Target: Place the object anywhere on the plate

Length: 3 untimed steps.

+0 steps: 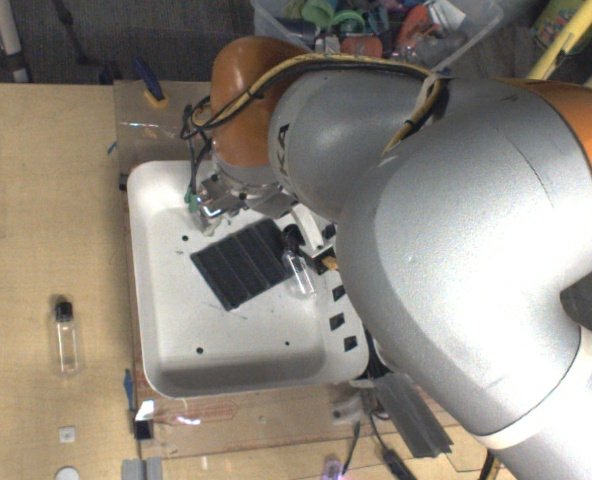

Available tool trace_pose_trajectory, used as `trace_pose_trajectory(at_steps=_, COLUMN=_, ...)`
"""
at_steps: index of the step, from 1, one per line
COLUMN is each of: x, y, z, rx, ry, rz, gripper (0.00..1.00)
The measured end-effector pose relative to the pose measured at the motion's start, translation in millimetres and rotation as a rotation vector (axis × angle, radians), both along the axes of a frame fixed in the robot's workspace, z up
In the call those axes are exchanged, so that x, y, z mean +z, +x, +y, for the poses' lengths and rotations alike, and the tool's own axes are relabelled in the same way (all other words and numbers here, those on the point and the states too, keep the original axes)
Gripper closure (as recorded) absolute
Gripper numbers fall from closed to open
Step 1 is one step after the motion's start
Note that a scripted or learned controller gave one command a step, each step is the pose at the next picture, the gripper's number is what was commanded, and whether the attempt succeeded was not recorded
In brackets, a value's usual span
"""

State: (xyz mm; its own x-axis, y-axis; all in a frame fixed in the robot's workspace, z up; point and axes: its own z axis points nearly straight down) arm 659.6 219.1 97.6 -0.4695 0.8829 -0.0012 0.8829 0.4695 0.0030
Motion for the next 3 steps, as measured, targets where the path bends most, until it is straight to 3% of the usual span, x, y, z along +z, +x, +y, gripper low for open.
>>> trace_pose_trajectory(at_steps=1, x=-4.6, y=-70.9, z=-45.9, rx=0.189, ry=0.004, rz=-0.013, gripper=1.00)
trace_pose_trajectory(at_steps=2, x=-10.8, y=-9.0, z=-46.3, rx=-0.072, ry=0.001, rz=-0.003, gripper=1.00)
trace_pose_trajectory(at_steps=3, x=42.1, y=7.0, z=-21.2, rx=-0.213, ry=0.000, rz=0.000, gripper=1.00)
